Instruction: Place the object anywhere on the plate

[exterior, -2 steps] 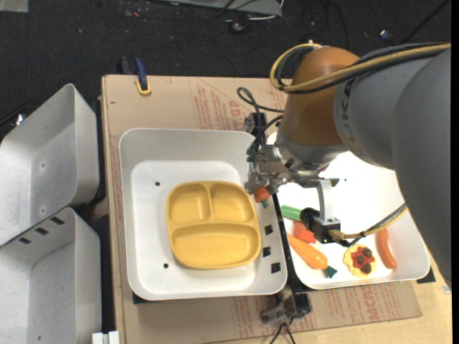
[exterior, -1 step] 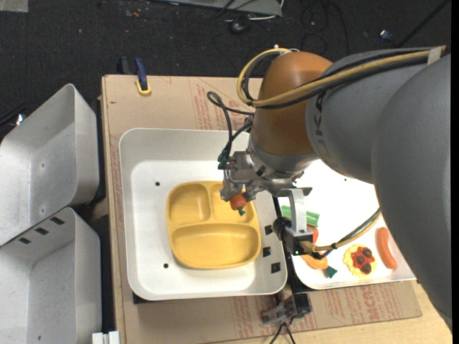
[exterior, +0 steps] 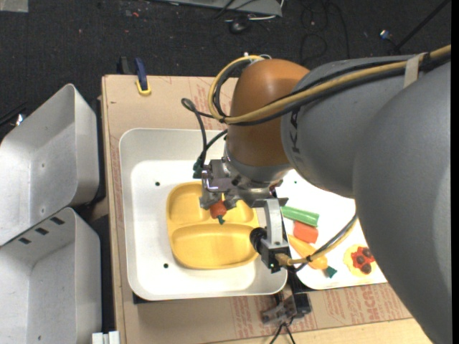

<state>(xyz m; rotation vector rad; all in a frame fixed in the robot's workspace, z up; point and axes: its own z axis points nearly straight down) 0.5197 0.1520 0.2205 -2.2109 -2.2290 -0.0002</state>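
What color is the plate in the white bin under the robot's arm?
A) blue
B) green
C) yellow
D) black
C: the divided plate lying in the left white bin is plainly yellow. The green block lies in the other bin, to the right.

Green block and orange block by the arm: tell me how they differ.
The green block is long, thin and slanted; the orange block is shorter and stubbier. The green block lies nearer the view's top, the orange block just below it. Both rest in the right bin, apart from the yellow plate in the left one.
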